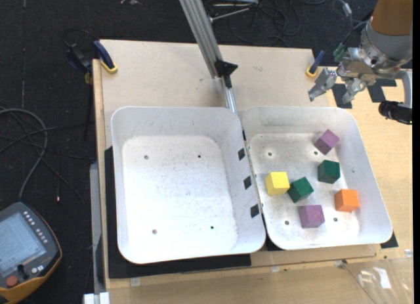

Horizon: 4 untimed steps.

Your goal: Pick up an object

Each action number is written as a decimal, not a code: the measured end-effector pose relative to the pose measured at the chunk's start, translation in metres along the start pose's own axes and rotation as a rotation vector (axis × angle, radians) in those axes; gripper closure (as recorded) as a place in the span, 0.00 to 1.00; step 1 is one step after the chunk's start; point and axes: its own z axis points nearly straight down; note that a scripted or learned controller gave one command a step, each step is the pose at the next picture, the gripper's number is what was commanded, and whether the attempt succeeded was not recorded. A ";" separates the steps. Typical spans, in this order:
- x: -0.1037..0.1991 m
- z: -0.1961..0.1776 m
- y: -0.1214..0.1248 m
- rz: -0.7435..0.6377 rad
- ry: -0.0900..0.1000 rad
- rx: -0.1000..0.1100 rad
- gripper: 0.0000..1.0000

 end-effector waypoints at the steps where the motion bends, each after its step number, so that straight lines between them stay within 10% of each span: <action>1: -0.019 0.157 -0.092 0.000 0.000 -0.006 0.00; 2: -0.047 0.118 -0.083 0.005 -0.002 -0.007 0.00; 3: -0.029 0.178 -0.134 0.005 0.000 -0.002 0.00; 4: -0.029 0.166 -0.132 0.005 0.000 -0.006 1.00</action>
